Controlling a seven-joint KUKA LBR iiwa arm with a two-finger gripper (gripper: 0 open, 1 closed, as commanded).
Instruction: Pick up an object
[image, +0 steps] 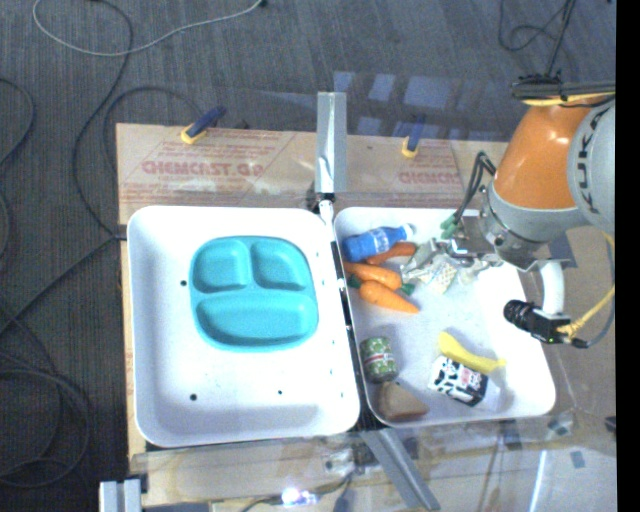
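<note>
Nearest the camera, along the lower edge of the right bin (520, 405), lie three items in a row: one brown lump (402, 402), one black-and-white carton (459, 381), and one yellow banana-shaped piece (468, 351) resting just above the carton, its long axis running from upper left to lower right. One dark green round object (378, 358) sits beside the bin's left wall. Further up are two orange carrots (388, 294) — lying close together, near parallel, each with its long axis roughly left to right and tilted slightly down to the right, the green-tipped ends toward the left wall. One blue bottle (374, 242) lies above them on its side, long axis left to right, white cap pointing right. Bins count two, side by side and touching along the middle. The left bin (160, 390) holds one teal divided plate (255, 291) with three compartments. One arm reaches in from the right; its orange band (540, 150) sits above the wrist. The gripper (440, 262) hangs over the upper middle of the right bin, just right of the carrots and the bottle cap, among a crumpled silvery object — whether its fingers are spread or pressed together cannot be told.
</note>
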